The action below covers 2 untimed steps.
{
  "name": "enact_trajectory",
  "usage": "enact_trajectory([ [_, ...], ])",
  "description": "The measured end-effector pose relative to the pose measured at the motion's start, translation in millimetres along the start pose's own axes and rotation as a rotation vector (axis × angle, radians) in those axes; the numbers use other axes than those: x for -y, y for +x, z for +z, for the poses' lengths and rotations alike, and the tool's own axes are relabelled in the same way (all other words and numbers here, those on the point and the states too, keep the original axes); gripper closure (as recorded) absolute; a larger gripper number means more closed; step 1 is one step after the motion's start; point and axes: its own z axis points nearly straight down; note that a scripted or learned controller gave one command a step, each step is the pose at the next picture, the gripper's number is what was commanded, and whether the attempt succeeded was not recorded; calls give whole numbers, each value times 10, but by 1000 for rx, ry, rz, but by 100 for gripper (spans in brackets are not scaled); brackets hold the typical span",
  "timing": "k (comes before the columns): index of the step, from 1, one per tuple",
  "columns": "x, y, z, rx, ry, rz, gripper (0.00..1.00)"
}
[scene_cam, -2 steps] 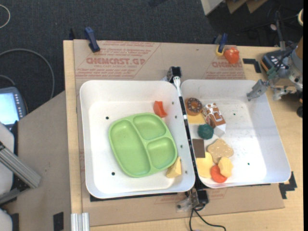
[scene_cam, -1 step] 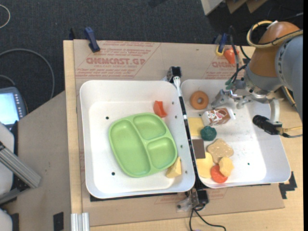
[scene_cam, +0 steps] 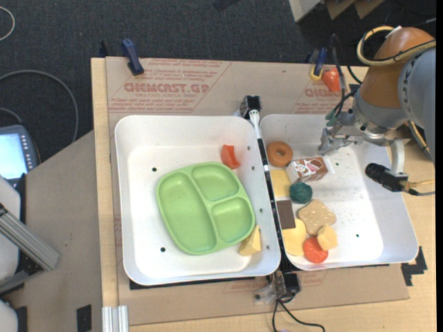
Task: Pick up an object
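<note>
Your gripper (scene_cam: 331,138) sits over right bin (scene_cam: 387,227), just up-right of wrapped snack (scene_cam: 309,168); doughnut (scene_cam: 279,153) left of snack. Jaw state: can't tell.

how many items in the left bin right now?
3. Green divided tray in the middle, small orange piece just off its upper right corner, yellow wedge against its lower right corner. Anything under the tray would be hidden.

Red "CHEMCAST GP" print, repeated, on the brown protective sheet (scene_cam: 173,81) under the bins.
</note>
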Motion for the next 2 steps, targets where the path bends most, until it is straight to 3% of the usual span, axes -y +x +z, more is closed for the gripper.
enact_trajectory([
  [1,2,2,6,0,1,0,0],
  [2,402,527,221,-5,8,-2,0],
])
